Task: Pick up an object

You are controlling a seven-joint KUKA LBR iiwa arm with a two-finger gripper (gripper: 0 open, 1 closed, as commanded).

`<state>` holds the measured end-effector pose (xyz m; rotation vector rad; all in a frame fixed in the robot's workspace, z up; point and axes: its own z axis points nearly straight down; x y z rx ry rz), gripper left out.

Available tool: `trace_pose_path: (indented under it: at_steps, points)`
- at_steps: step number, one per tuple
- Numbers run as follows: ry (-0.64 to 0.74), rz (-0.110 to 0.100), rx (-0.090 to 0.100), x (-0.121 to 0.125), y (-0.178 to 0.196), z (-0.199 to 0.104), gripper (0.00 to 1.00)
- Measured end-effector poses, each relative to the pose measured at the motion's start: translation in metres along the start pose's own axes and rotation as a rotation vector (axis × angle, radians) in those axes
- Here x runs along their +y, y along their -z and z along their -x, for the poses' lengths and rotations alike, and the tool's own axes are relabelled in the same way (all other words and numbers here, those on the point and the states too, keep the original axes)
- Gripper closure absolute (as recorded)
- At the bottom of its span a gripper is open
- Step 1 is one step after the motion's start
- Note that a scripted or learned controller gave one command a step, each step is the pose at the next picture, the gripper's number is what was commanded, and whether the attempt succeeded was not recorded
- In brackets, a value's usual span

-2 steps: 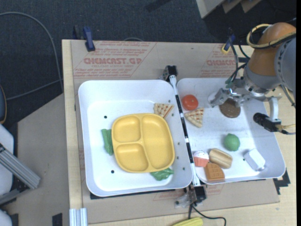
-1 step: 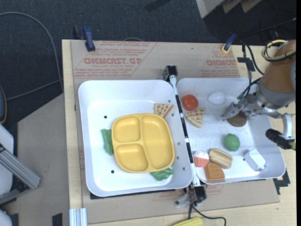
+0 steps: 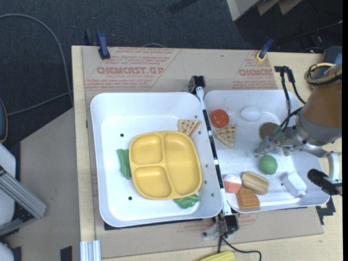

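Hand (image 3: 270, 144) hovers low in the right bin (image 3: 239, 99), just above the green ball (image 3: 267, 164), seemingly lining up a grasp; whether it is apart or together, I cannot tell; the left bin (image 3: 109, 145) holds the yellow tray (image 3: 165, 163); nearby lies a bread roll (image 3: 255, 182).

Even, bright overhead light, soft shadows, mild glare on the white bins (image 3: 109, 145), slightly soft focus.

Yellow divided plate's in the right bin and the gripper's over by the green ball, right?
Not quite: the camera view shows the yellow divided plate in the left bin, not the right. The gripper is indeed by the green ball, in the right bin.
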<state>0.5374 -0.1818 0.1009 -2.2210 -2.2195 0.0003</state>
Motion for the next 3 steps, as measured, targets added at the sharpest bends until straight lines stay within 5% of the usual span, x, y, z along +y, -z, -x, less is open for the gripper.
trace_pose_path:
  at_steps: [1, 2, 3]
  points:
    - [0.000, -0.001, 0.001, -0.035, -0.017, -0.030, 0.00]
    - [-0.001, 0.003, 0.000, -0.033, -0.006, -0.030, 1.00]
    - [0.003, 0.003, 0.000, 0.020, 0.084, -0.121, 1.00]
